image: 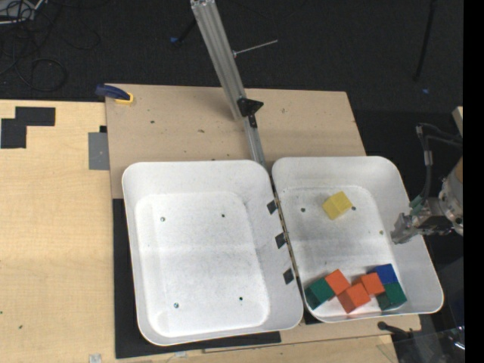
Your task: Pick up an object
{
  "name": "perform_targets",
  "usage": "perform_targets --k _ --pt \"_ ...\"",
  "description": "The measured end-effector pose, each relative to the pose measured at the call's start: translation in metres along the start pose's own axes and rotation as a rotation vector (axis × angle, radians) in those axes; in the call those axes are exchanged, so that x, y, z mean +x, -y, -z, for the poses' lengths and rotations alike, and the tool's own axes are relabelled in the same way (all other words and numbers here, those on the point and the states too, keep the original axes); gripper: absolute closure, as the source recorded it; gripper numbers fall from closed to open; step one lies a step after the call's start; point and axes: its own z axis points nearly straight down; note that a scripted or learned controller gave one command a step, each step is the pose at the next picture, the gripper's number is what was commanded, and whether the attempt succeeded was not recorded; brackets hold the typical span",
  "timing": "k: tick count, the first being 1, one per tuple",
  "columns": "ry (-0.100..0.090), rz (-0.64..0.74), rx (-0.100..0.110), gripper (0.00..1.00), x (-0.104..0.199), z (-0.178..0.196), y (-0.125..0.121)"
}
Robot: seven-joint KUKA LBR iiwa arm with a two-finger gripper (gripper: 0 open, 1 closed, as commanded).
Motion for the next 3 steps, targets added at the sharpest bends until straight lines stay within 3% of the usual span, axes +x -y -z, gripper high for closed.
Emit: perform_targets --k 1,3 --pt "-0.001 0.0 0.003 1.0 -0.001 0.028 -0.001" --pt "-0.004 0.003 0.008 1.0 0.11 0.021 -0.036"
